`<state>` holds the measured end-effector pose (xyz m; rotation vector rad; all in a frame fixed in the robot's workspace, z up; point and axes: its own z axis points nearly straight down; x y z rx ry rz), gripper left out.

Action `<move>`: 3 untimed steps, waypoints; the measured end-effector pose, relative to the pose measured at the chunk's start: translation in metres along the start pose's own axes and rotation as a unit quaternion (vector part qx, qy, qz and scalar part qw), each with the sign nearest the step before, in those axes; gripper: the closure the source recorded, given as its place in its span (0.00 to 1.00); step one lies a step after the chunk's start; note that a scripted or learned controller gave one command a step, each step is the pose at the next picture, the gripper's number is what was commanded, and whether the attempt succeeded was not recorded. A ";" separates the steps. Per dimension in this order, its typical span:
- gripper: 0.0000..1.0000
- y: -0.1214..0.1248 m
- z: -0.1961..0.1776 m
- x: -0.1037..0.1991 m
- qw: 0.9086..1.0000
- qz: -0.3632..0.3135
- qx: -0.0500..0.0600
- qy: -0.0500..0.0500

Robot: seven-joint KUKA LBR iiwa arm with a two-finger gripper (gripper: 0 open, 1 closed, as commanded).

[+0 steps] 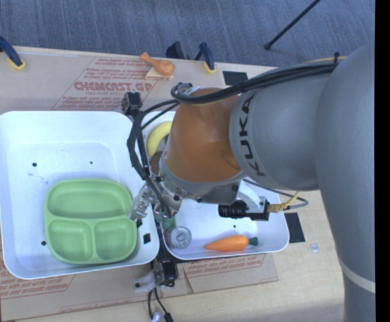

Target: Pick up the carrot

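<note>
Over on the left, the first white bin (20,180) holds a green divided plate (90,220) with three compartments, sitting toward the near side. Nothing lies in the plate that I can make out.

Moving along to the seam where the two bins meet, the gripper (156,206) hangs low, just at the left edge of the right bin (278,237). It is a tangle of metal and cable from where I stand, and I cannot tell whether the jaws are apart or together; nothing shows between them. Just below it in the right bin sits a small round silvery thing (179,236), perhaps a cap or lid. Behind the wrist a bit of something yellow (158,138) peeks out, likely a banana, mostly covered by the arm's orange band (201,139).

Further right, the carrot (229,243) lies flat on the floor of the right bin near its front wall, orange body pointing left, green tuft to the right, a short way from the gripper and apart from it.

It looks like a toy: light, stiff, smooth and probably a little slippery, tapered so it may squirt out toward the thin end. I would take it across the thick middle, fingers square to its length, not by the tuft.
</note>
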<state>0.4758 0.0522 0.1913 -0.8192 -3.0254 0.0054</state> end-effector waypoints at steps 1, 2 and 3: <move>1.00 0.057 -0.046 0.001 0.986 0.166 -0.001 -0.002; 1.00 0.002 0.002 0.002 0.984 0.179 0.003 0.000; 1.00 -0.032 0.000 -0.047 0.951 0.308 -0.001 -0.002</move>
